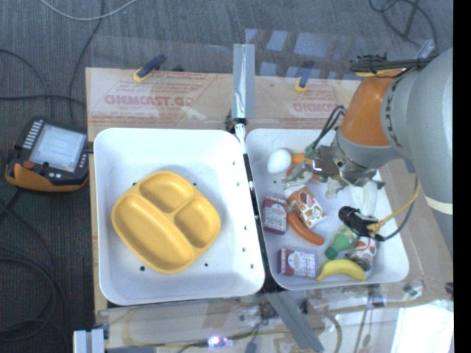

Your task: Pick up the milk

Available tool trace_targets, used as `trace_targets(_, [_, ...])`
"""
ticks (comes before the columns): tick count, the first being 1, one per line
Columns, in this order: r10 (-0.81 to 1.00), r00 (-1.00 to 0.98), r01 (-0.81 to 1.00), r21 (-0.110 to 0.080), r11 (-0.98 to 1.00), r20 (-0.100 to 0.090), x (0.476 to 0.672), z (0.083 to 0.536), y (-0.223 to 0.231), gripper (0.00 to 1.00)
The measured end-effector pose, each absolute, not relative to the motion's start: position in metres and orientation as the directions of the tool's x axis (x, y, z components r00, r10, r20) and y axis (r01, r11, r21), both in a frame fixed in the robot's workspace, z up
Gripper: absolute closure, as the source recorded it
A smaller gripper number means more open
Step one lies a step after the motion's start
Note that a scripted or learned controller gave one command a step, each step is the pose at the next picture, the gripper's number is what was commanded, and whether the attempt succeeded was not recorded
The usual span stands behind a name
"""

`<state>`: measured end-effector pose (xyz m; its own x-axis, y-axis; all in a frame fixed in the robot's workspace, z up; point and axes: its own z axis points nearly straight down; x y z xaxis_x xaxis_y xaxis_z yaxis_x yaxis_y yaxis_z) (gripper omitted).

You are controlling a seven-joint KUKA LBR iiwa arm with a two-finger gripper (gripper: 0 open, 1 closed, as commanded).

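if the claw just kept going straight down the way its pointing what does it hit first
Most likely the milk carton, which lies just below the claw in the right bin. The carrot and hot dog lie close by, and depth is hard to judge from this slanted view.

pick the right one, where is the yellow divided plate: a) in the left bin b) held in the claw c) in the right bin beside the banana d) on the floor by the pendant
a: the yellow divided plate lies flat in the left bin, while the banana sits in the right bin.
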<state>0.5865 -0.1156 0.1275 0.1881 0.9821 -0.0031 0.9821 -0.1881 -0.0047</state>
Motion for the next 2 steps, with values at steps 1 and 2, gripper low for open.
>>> trace_targets(1, [0.990, 0.143, 0.990, 0.013, -0.143, -0.004, 0.5646, 0.0901, -0.1028, 0.00])
trace_targets(2, [0.990, 0.143, 0.990, 0.013, -0.143, -0.004, 0.5646, 0.0901, -0.1028, 0.00])
